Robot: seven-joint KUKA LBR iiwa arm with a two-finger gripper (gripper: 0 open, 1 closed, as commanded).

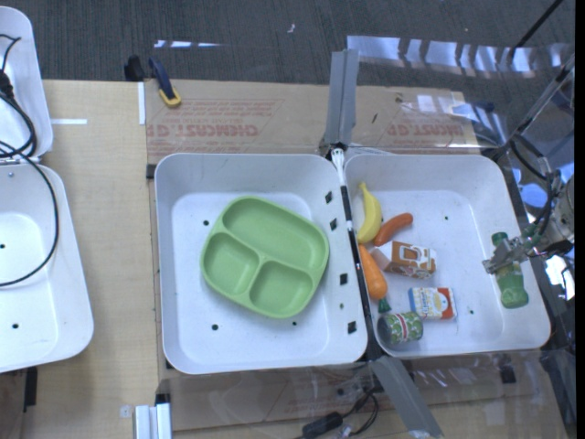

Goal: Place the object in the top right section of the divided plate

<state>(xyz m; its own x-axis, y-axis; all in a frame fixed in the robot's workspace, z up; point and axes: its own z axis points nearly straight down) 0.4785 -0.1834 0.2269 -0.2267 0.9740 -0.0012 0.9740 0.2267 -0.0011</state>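
A light green divided plate [265, 256] lies in the left bin [174, 273], with one long section and two smaller ones, all bare. In the right bin [457, 176] lie a yellow banana [369, 212], two orange carrots [395, 226] [372, 273], a small orange-and-white carton [411, 260], a second small carton [432, 303] and a green can [400, 326]. A green bottle [513, 284] lies near that bin's right wall. My gripper [508, 256] reaches in from the right edge as a thin grey piece right over the bottle's upper part; its grip is too small to read.
A grey divider post [341, 99] rises between the bins at the back. A white tub [37, 273] with a black cable stands at far left. A blue-and-yellow tool [164, 84] lies on the bench behind. Dark cables and frame parts crowd the right edge.
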